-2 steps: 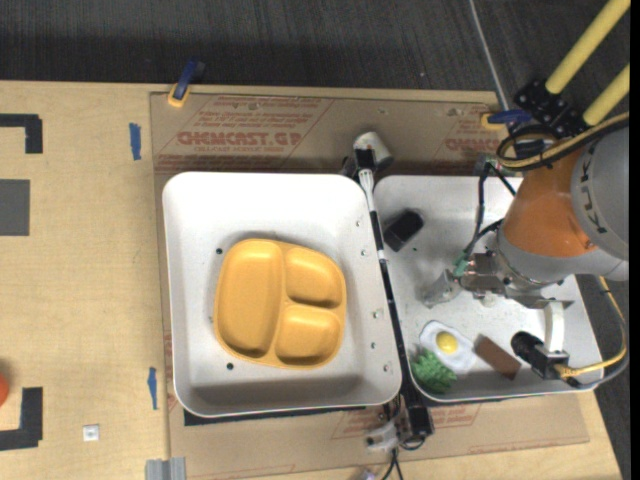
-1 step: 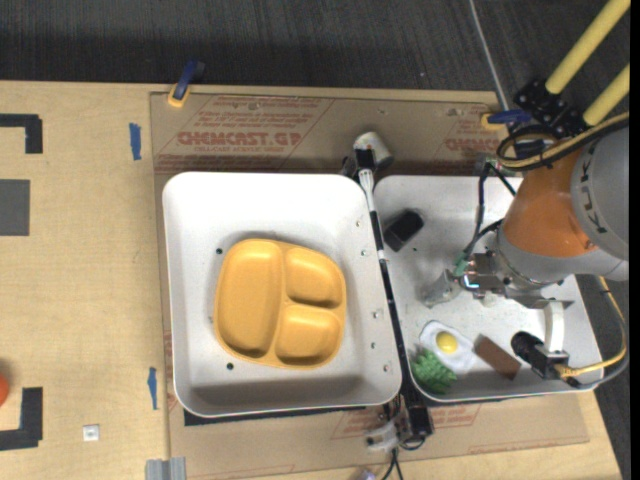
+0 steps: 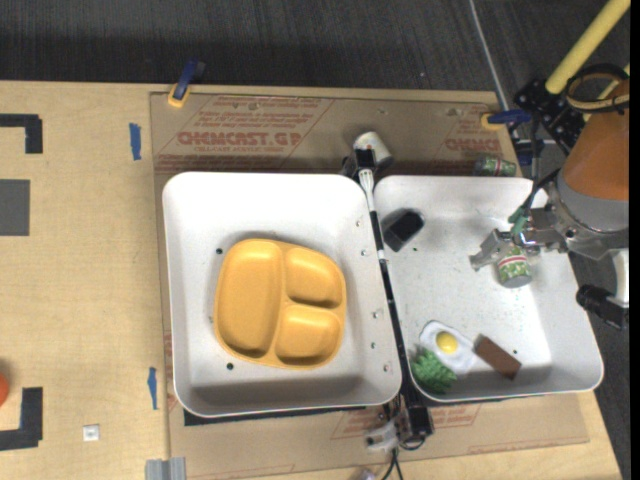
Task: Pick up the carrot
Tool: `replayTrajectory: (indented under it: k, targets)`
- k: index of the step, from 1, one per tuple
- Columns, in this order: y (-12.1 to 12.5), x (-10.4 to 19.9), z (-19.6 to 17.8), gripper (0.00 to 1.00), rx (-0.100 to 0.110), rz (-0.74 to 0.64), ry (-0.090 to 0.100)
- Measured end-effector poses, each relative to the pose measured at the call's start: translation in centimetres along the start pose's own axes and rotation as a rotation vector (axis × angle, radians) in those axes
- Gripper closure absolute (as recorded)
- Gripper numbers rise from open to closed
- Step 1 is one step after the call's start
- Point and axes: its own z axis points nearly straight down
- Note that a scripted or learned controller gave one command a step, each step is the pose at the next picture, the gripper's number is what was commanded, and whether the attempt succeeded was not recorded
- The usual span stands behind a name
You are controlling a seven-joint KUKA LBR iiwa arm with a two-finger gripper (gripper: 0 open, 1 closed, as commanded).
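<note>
The tool (image 3: 515, 253) is hovering in the right bin (image 3: 560, 368) near its far right corner, over a round green-white thing (image 3: 515, 268). I cannot tell whether it is released or clenched. The carrot (image 3: 3, 388) is probably the orange patch lying at the tabletop's (image 3: 80, 268) left edge, too cropped to tell its axis or heading. Doing this well is calling for confirming the target first, then closing across its width.

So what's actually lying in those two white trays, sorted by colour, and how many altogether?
Yellow: 1, the divided plate, left bin
Black: 1, a small block, right bin
Brown: 1, a bar
Green: 1, a leafy toy
White with yellow: 1, a fried egg toy
Total: 5
</note>
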Motion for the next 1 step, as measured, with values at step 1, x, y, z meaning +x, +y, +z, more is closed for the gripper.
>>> replayTrajectory:
  k: [1]
  targets:
    - [-2.86, 4.93, 6.54, 0.00, 0.003, 0.077, 0.002]
